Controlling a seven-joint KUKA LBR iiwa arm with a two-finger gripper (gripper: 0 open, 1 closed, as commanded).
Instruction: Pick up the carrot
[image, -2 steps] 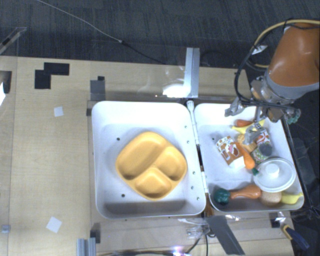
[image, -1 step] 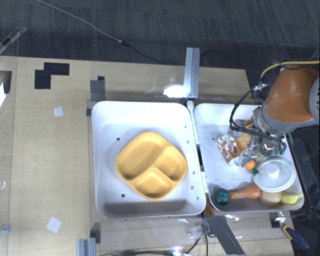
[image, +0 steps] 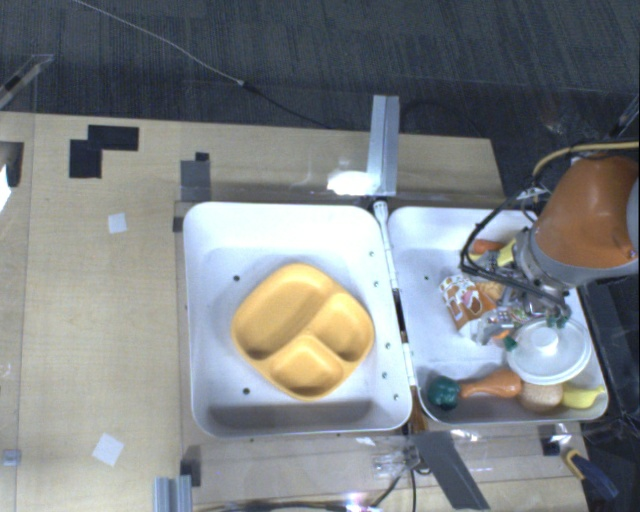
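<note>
Tool fingers hidden under arm.

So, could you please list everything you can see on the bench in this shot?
White bins: two, side by side on the bench.
Divided plate: one, yellow, middle of the left bin.
Carrot: one, orange with a green top, front of the right bin.
Snack packet: one, orange and white, right bin, left of the arm.
Round white lid-like item: one, right bin, behind the carrot.
Yellow item: one, front right corner.
Arm: grey with an orange band, over the right bin.
</note>
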